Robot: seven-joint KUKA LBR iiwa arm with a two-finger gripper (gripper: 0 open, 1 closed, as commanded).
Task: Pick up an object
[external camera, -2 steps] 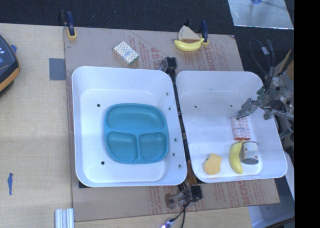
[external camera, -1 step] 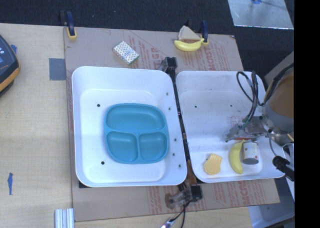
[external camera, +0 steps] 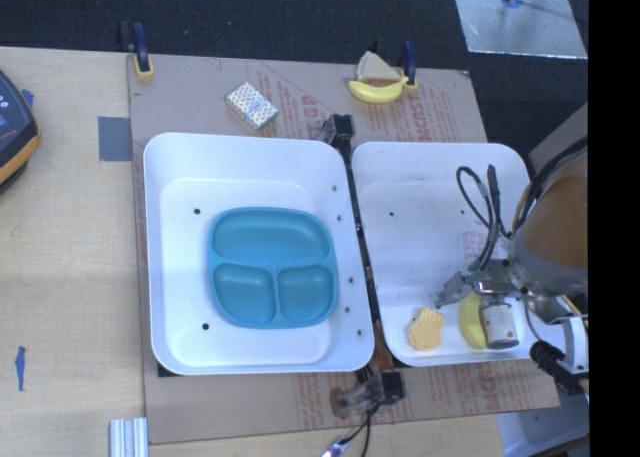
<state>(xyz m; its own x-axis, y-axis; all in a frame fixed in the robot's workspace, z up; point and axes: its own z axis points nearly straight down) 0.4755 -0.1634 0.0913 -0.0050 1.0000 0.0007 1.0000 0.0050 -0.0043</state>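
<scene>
Yellow items number two in the right bin [external camera: 400, 160]: banana [external camera: 470, 321], wedge [external camera: 426, 329].

A yellow banana [external camera: 471, 321] (upright-lying) beside a pale yellow wedge [external camera: 426, 329], right bin [external camera: 400, 185].

Right bin [external camera: 420, 170] far half bare; yellow items [external camera: 426, 329], can [external camera: 497, 325] crowd near corner.

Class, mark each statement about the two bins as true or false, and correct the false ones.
1. A blue divided plate lies in the left bin. True.
2. The arm's end effector is over the left bin. False: it is low in the right bin.
3. A banana lies outside the bins, beyond them. True.
4. The small patterned box sits inside the right bin. False: it lies on the cardboard beyond the left bin.
</scene>
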